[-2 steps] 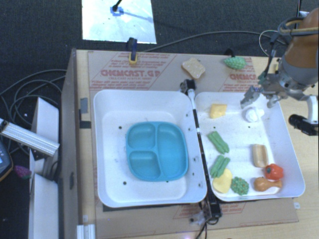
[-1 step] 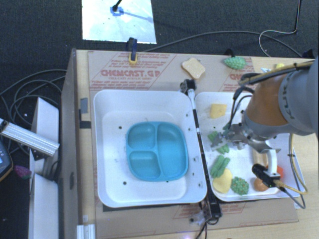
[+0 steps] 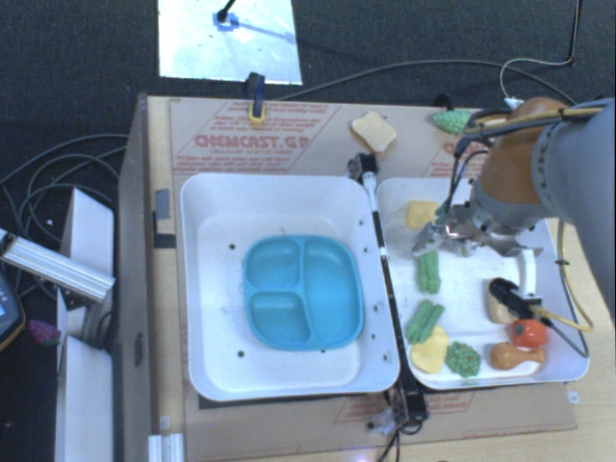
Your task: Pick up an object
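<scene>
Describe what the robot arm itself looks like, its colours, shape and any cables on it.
The grey, rounded robot arm reaches in from the right, with a broad orange band above the wrist. Thin dark cables run along that band toward the silver metal gripper. A white-and-black part sits beneath the wrist.

My view is evenly bright but a little soft, with glare on the foil sheet [image 3: 229, 27] above my bins.

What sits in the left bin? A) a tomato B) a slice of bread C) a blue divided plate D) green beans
C: the blue divided plate lies flat in the left bin, while the toy foods are in the right bin or on the bench.
</scene>
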